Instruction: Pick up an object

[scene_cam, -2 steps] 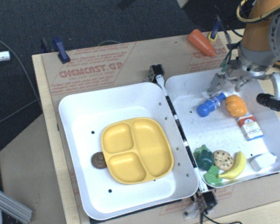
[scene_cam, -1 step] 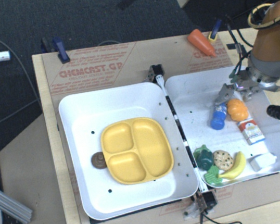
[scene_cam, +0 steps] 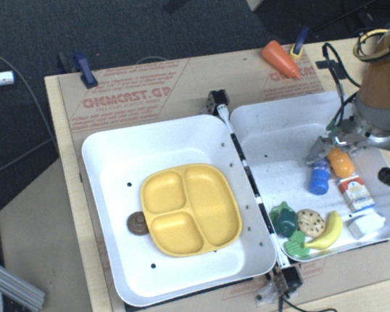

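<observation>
In the right bin [scene_cam: 270, 121], the claw [scene_cam: 331, 146] hangs low over a blue cup [scene_cam: 319, 180] and an orange bottle [scene_cam: 349, 178], seemingly touching them; whether it grips anything, I cannot tell. A yellow plate [scene_cam: 189, 209] fills the left bin [scene_cam: 108, 165].

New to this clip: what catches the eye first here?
The yellow divided plate in the middle of the left bin, with a small brown disc at its left edge. Next, the cluster in the right bin: a banana, a cookie, a blue bottle, with the gripper above it.
</observation>
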### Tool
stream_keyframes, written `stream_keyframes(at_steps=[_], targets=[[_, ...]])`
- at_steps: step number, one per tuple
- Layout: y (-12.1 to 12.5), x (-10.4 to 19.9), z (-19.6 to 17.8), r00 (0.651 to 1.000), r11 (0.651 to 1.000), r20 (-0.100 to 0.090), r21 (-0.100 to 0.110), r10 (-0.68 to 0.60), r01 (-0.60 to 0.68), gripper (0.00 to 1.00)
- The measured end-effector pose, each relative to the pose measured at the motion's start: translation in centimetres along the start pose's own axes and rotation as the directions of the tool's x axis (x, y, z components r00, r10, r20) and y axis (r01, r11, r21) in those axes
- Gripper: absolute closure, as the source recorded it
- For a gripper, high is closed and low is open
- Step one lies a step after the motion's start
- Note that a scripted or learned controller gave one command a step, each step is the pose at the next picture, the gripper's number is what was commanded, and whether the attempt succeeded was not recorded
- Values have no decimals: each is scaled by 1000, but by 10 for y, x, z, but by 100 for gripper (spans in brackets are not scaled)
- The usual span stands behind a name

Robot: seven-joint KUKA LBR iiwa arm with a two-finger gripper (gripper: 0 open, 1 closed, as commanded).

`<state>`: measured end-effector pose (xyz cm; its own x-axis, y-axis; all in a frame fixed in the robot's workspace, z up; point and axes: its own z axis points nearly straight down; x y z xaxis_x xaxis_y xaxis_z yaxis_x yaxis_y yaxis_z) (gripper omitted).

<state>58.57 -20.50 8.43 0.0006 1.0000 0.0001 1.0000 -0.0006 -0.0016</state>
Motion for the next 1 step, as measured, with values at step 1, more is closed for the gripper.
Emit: stream_keyframes(at_steps=[1], targets=[[1, 0, -11, 1000, 1000, 0, -4, 0, 0, 100]])
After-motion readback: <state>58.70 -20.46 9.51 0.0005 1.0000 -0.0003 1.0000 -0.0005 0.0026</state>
